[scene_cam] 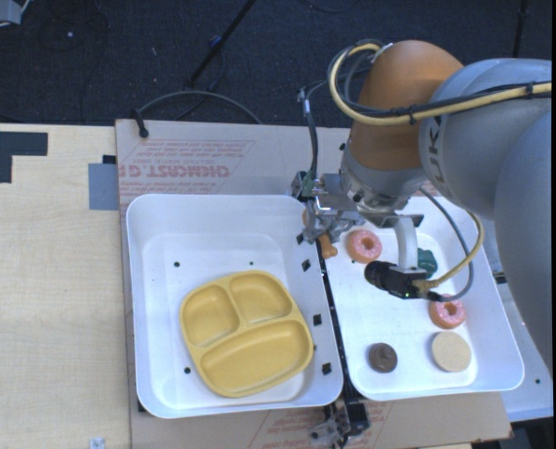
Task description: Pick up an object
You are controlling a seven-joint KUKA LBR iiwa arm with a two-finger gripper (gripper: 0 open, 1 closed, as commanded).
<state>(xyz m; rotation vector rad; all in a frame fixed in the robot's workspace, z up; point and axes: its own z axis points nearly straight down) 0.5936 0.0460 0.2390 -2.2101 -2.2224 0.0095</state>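
Observation:
My gripper [323,224] hangs over the divider between the two bins, at the upper left corner of the right bin [503,382]. A small orange object [328,247] shows just below it; whether it is held cannot be made out. A pink frosted donut [363,246] lies just right of the gripper. Lower in the right bin lie a second pink donut [447,313], a brown round cookie [382,357] and a pale beige disc [451,352]. A teal object [429,261] is partly hidden behind a black part [390,279] of the arm.
The left bin [156,251] holds a yellow divided plate [247,331] in its lower right area. The grey arm with its orange band [404,82] covers the upper right of the view. Cardboard [203,162] lies behind the bins.

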